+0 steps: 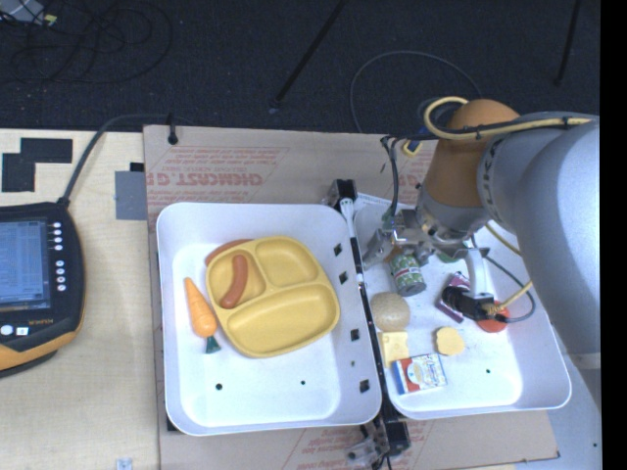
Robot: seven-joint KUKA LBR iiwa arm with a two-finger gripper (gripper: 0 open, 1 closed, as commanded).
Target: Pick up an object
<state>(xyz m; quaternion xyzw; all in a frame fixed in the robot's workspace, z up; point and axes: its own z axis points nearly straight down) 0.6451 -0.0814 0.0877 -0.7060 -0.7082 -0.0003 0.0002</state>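
I see the grey arm with its orange band [460, 164] reaching over the right white bin [529, 380], its gripper [411, 253] low above a small green-labelled can [409, 274]; how the jaws stand I cannot tell. In the left white bin [186, 380], a yellow divided plastic plate [284, 302] holds a sausage [235, 280], an orange toy carrot [200, 309] just beside it.

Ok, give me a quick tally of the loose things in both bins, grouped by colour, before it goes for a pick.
Yellow: 3 (divided plate, cheese wedge, small round piece)
Orange/red-brown: 2 (carrot, sausage in the plate's left compartment)
Tan: 1 (potato)
Green-labelled: 1 (can)
Red and white: 1 (carton)
Dark with pink: 1 (unclear item)
Red: 1 (small piece)
Total: 10
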